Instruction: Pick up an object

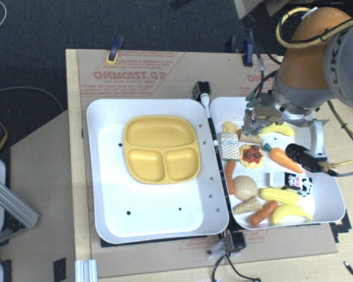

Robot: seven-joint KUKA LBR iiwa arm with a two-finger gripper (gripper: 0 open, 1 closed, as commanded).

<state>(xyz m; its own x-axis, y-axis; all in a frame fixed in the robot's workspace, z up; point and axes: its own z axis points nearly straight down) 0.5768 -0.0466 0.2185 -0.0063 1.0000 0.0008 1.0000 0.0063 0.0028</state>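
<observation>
Down over the right bin [335,201] hangs the arm [309,57], big and grey with an orange band. Its gripper [251,124] is low at the far left part of that bin, right by a yellow banana [276,130] and a pale bit of food [230,126]. I cannot tell how the gripper is set, because it is dark and small, and nothing shows plainly inside it. Just near of it lie a checked packet [229,146], a little pizza [252,155] and a carrot [285,160]. Nearer still are a long orange stick [230,177], a round tan potato [245,186], a corn cob [280,195], a red sausage [263,212], another banana [290,214] and a black and white toy [299,183]. They are crowded together, many touching. The left bin [106,175] holds a yellow tray [162,148] with three parts, lying flat toward the far side.
</observation>
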